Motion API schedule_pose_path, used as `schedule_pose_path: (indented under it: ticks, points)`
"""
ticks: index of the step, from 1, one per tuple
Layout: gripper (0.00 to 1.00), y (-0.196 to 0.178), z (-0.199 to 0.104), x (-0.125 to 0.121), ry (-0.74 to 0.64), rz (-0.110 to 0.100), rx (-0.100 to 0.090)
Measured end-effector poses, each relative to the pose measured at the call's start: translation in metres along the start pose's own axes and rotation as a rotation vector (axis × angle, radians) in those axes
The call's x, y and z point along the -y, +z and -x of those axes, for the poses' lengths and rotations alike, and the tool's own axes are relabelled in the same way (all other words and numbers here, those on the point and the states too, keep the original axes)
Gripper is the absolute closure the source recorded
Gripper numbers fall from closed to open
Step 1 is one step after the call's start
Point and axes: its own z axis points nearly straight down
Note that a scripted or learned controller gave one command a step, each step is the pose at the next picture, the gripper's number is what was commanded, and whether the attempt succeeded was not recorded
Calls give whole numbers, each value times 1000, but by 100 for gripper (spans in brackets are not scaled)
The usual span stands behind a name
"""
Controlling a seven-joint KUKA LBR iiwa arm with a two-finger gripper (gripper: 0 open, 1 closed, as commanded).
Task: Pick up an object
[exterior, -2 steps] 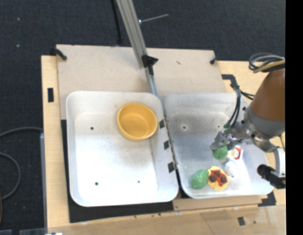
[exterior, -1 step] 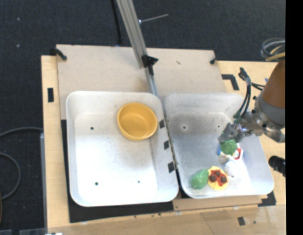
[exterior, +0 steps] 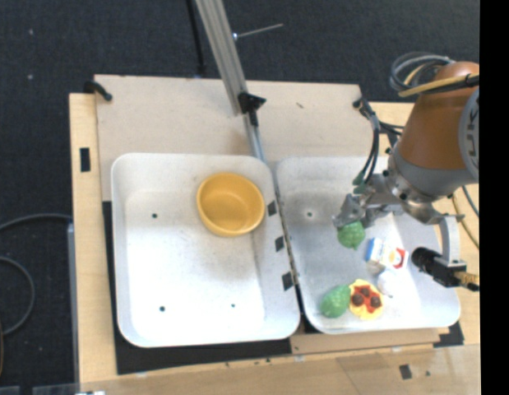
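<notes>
Arm in from right, orange band up top, wrist angled down-left, gripper [exterior: 351, 218] low over right bin.

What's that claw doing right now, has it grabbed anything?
Gripper: down in the right bin, right above a green ball; cannot be told whether it grips it.

arm [exterior: 439, 138] cut off at right, small white item [exterior: 384, 253] unclear

You see the gripper [exterior: 350, 217] over the right bin [exterior: 312, 189], a green ball [exterior: 351, 236] at its six o'clock, touching the fingertips.
</notes>
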Motion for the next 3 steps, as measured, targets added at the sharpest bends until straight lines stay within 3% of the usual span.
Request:
schedule_pose_path:
  ticks: [3]
  points:
    - [100,9,-130,-53,0,0,-1]
